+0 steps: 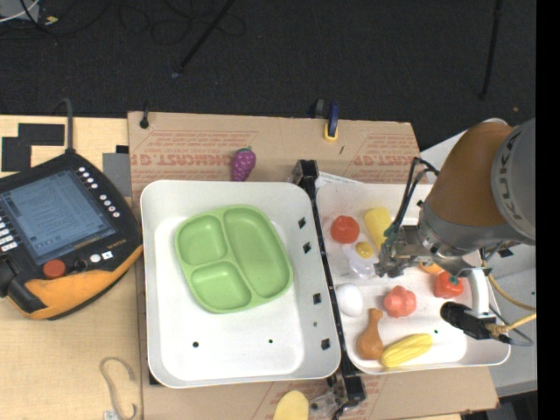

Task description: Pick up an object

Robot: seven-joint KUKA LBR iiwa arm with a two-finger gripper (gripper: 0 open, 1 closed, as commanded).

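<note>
The right bin (455,350) holds several toy foods: a red tomato (345,228), a yellow pepper (377,224), a white egg (350,300), a red apple-like fruit (401,301), a brown drumstick (372,334), a yellow corn cob (407,349) and a red-orange piece (447,283) by the arm. My gripper (391,262) hangs low in this bin, just above the red fruit and to the right of a small pale yellow piece (363,252). I see nothing between its fingers.
The left bin (175,339) holds a green divided plate (233,258). Purple grapes (243,163) lie on the cardboard behind it, and a yellow toy (291,404) in front. A tablet pendant (57,226) sits at far left.
</note>
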